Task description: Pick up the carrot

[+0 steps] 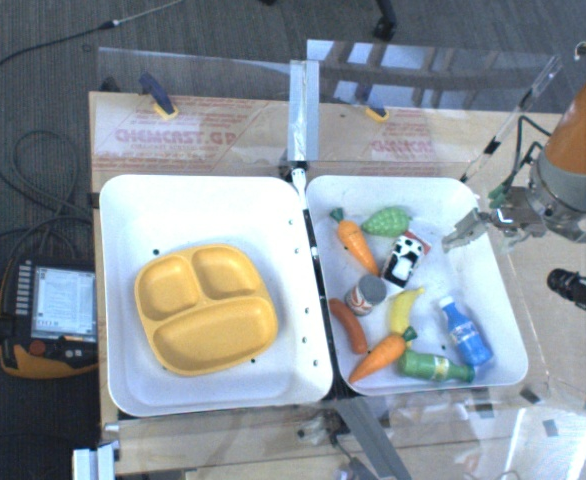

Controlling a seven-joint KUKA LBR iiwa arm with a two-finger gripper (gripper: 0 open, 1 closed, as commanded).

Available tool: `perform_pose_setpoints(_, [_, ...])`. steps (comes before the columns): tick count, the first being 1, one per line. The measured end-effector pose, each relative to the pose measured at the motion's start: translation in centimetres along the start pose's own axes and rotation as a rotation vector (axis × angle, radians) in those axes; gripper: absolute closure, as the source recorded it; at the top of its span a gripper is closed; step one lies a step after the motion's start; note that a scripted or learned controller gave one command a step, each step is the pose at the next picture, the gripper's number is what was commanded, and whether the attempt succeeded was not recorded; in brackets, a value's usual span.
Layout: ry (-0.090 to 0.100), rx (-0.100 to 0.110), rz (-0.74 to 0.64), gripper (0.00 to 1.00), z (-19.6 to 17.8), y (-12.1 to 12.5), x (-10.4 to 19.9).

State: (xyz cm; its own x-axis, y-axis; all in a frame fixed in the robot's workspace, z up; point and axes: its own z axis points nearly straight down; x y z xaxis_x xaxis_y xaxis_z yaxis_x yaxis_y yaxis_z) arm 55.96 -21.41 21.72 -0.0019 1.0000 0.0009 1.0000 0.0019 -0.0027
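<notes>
Orange, one carrot (356, 246) lay near the right bin's (508, 313) far-left corner; another carrot (380, 356) (beside a banana (403, 309)) lay by its near edge. Over the bin's far-right rim, the hand (476, 224) hung open, gripping nothing.

two orange carrots lie in the right bin (493, 268): upper carrot (356, 245); lower carrot (380, 355), both slanted

Robot lab: bench bins (123, 268), carpet (33, 88).

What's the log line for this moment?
gripper: above right bin's right rim, holding nothing | carrot: lying in right bin, untouched | yellow tray: left bin
</notes>
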Motion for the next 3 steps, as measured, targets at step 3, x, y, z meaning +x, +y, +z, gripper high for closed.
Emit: perform_pose_setpoints(3, [0.000,-0.001,-0.139,0.00,3.5,-7.1,14.0])
